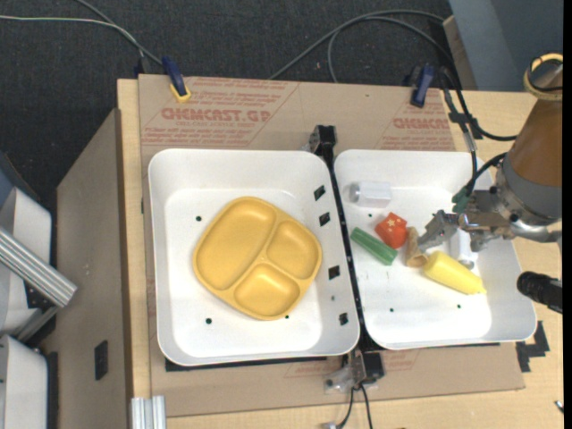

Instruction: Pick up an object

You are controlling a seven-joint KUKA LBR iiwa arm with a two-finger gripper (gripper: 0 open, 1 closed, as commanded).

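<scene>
The gripper (440, 228) hangs low over the right bin (429, 324); how far it is open I cannot tell, and nothing shows in its grasp. Just below it lies a yellow piece (454, 273). To its left sit a red block (391, 230) and a green stick (373, 246), close together. The yellow plate (257, 257) rests well apart, in the left bin (174, 266).

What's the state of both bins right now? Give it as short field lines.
left bin: yellow divided plate
right bin: green piece, red piece, yellow piece, clear item near the back
gripper: low over right bin, beside the yellow piece
held object: none visible between the fingers
</scene>
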